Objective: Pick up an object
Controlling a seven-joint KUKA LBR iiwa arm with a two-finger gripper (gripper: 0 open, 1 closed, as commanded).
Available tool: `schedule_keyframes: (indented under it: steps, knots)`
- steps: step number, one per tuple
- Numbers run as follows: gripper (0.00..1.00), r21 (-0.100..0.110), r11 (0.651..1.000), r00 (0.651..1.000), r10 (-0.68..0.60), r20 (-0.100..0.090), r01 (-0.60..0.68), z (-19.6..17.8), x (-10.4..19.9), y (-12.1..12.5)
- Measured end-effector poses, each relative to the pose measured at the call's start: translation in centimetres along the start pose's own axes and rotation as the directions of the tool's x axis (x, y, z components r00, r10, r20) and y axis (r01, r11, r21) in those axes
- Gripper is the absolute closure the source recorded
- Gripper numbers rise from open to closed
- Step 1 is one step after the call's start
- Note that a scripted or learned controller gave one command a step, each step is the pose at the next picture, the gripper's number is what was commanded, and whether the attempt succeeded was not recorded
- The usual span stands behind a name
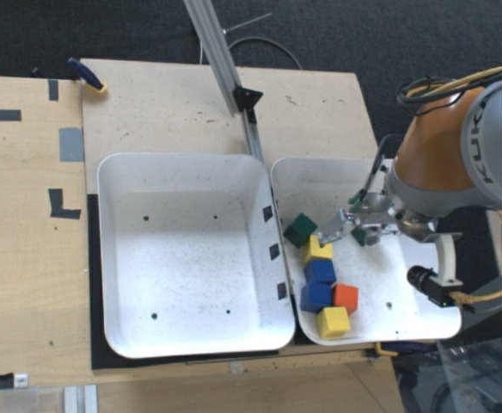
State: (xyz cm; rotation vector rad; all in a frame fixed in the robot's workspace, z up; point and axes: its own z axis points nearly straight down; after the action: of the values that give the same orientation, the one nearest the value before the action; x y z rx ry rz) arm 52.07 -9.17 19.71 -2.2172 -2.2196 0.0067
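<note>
**White bins, a cluster of blocks, and the arm low over the right one**

White plastic makes up both shallow bins on our bench. We see the left bin with a speckled floor, and the right bin holding all the coloured blocks, gathered along its left side.

We count a dark green block nearest the far end, tilted on a corner. Just below it lies a yellow block, touching a blue block, which in turn sits against a second blue block. An orange block rests just beside that second blue one, and another yellow block lies nearest us, touching the orange one's lower edge.

We see the arm reaching in from the right, its orange band above the wrist, with the gripper low over the right bin, just right of the green block and above the first yellow one. Metal fingertips point toward those two blocks, but we cannot tell how wide the pincer stands, nor whether anything sits between its tips. A small green part shows on the gripper body.

On the tan board behind the bins we note a blue-and-yellow clamp and a slanted aluminium rail.
</note>
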Motion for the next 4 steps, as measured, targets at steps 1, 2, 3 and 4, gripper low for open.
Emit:
schedule_keyframes:
  steps: [1, 2, 3, 4]
  knots:
    - [0.00, 0.003, 1.000, 1.000, 0.000, -0.001, 0.000, 6.4, 0.2, 0.1]
    - [0.00, -0.004, 1.000, 1.000, 0.001, -0.001, -0.001, 10.6, 0.2, 0.1]
    - [1.00, -0.002, 1.000, 1.000, -0.001, -0.002, 0.001, 9.6, 0.3, 0.0]
    - [1.00, -0.008, 1.000, 1.000, 0.001, 0.001, -0.001, 5.1, -0.5, 0.2]
